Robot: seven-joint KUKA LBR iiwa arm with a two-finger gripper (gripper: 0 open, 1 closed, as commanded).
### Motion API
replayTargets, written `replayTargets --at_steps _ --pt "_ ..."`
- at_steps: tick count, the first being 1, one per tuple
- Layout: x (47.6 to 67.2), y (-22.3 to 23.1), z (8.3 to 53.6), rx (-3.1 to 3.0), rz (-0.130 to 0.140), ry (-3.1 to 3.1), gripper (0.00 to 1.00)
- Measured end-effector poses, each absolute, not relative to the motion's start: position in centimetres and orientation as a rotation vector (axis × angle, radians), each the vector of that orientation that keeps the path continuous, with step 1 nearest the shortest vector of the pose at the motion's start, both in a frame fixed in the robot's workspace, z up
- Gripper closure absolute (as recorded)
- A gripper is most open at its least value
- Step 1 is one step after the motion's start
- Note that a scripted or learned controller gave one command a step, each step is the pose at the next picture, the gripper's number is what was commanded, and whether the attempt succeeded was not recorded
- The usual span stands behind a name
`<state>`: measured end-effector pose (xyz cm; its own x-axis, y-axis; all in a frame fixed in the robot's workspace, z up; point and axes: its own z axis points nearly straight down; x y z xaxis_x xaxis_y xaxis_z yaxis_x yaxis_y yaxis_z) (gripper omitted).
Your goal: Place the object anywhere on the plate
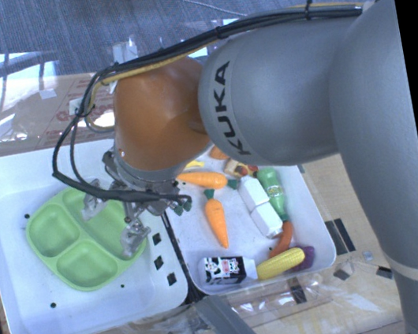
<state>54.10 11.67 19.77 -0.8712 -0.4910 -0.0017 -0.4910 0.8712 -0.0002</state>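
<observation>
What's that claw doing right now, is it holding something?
Gripper: over the green plate; whether it is open, closed or holding anything cannot be told.

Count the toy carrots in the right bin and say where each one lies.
2. One carrot lies lengthwise mid-bin, tip toward the near wall. Another carrot lies crosswise just above it, by the robot's wrist. The arm covers the bin's far part, so more may be hidden.

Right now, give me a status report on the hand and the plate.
Hand low over the right edge of the green plate, left bin. Nothing seen in its grip. Toy carrot and other food in the right bin. Cables drape near the plate.
</observation>
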Motion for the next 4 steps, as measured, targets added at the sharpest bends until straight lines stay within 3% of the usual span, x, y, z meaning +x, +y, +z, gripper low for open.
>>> replayTargets --at_steps 1,2,3,4 --pt "53.0 10.9 12.4 -0.868 0.002 3.027 0.00" --pt "53.2 11.2 13.7 -0.872 0.002 3.017 1.00" --pt "49.2 12.9 14.0 -0.724 0.001 3.059 1.00" --pt "48.6 16.5 13.8 -0.402 0.001 3.115 1.00"
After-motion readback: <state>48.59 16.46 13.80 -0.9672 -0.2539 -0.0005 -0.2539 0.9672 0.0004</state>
